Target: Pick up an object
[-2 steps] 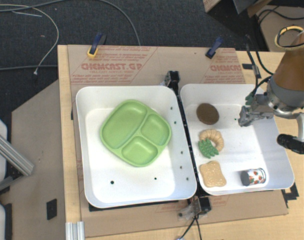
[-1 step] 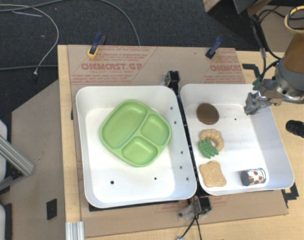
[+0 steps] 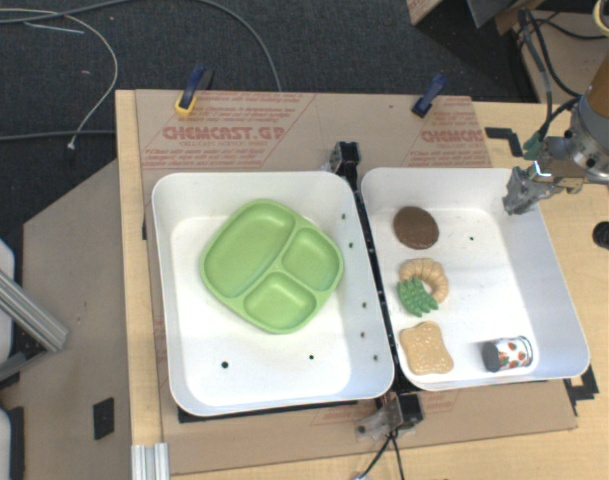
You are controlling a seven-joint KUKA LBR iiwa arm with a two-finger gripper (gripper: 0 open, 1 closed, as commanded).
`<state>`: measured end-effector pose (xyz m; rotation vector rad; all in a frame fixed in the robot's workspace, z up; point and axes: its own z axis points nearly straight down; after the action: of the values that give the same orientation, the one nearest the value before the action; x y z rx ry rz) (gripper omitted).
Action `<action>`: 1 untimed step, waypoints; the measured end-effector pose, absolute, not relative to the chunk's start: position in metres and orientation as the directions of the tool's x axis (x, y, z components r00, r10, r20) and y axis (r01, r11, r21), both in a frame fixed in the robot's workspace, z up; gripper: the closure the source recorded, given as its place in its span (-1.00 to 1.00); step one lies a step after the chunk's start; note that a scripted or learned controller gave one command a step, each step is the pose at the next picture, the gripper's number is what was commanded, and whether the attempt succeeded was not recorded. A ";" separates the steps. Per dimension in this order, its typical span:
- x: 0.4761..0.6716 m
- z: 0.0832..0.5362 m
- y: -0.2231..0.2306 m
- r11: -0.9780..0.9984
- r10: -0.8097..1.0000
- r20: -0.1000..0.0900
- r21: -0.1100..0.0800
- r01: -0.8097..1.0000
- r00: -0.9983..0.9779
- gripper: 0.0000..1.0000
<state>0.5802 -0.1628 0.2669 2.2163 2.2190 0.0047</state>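
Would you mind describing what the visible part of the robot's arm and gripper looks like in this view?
At the right edge, the arm shows a rounded grey metallic wrist section, with dark cables looping down to it from above. A small teal-green fitting sits on its left side. Below hangs the gripper, a compact silver-grey metal piece ending in short pale fingers. No printed markings are legible.

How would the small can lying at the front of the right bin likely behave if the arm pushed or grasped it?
The small can lies on its side, so a push across its axis would probably roll it over the smooth right bin floor. Its curved wall may slip out of a pinch. It looks rigid and probably light, with free space around it for an approach.
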 end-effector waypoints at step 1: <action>0.575 0.255 -0.102 0.006 1.000 0.003 -0.003 1.000 -0.006 1.00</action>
<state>0.5746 -0.1023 0.2549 2.2179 2.2309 0.0000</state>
